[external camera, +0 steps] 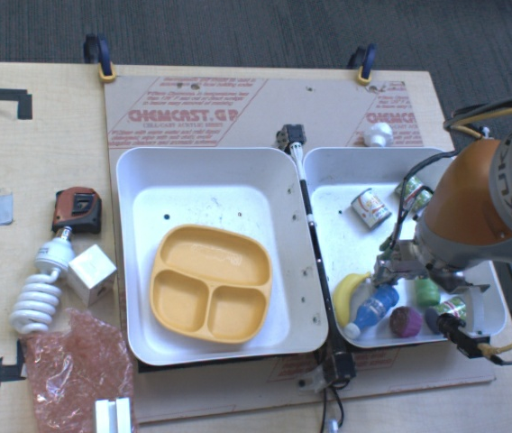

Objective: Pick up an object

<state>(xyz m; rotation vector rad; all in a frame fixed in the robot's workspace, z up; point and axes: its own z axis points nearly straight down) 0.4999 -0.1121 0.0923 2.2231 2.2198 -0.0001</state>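
My pincer [398,269] sits low in the right bin [328,165], above the blue bottle [373,308] beside the banana [346,294] — how it is set, I cannot tell. The crowded corner worries me — the bottle could roll away.

place: robot lab | evidence: clamps [100,59] on bench board, white bins [148,174], cabling

Left of the bins: tape measure [77,210], spiral bulb [41,287], white cube [92,271], perhaps reddish bubble wrap [76,368].
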